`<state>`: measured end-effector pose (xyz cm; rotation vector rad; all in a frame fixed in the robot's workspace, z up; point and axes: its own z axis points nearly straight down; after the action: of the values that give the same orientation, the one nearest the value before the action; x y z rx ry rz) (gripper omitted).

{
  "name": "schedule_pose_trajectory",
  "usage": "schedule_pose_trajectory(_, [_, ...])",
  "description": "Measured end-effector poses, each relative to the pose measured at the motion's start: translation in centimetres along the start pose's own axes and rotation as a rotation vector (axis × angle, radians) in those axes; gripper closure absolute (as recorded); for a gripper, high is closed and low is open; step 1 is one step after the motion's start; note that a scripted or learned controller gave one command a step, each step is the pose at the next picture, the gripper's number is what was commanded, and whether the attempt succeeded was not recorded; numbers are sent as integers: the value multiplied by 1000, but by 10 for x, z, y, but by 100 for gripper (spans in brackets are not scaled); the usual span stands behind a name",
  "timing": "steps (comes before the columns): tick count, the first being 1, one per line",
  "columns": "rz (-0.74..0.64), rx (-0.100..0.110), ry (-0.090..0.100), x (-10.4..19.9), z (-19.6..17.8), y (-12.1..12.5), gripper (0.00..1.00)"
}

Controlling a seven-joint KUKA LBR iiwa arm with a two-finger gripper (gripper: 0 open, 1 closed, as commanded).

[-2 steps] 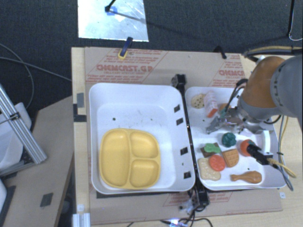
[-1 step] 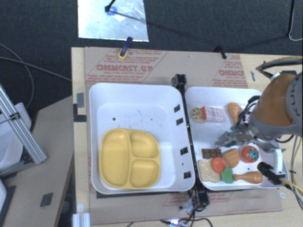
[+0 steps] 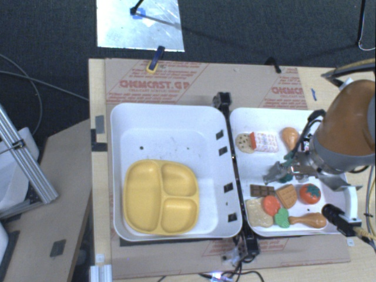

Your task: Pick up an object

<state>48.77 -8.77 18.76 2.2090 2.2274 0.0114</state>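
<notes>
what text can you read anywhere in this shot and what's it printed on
"CHEMCAST GP" in red, on the brown sheet under the bins, behind the left bin.
The same red print, slanted and partly cut off by the right bin, on the sheet behind it: not fully legible.
Red and white wrapper in the right bin: print too small to read.
Faint red print on the sheet's front strip: too blurred to read.
</notes>
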Motion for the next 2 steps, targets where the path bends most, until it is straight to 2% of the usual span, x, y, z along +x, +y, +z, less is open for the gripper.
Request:
schedule_pose_trajectory(1, [14,5,-2,-60,106,-2,0])
schedule_pose_trajectory(2, [7,1,-1,-57,90,1,100])
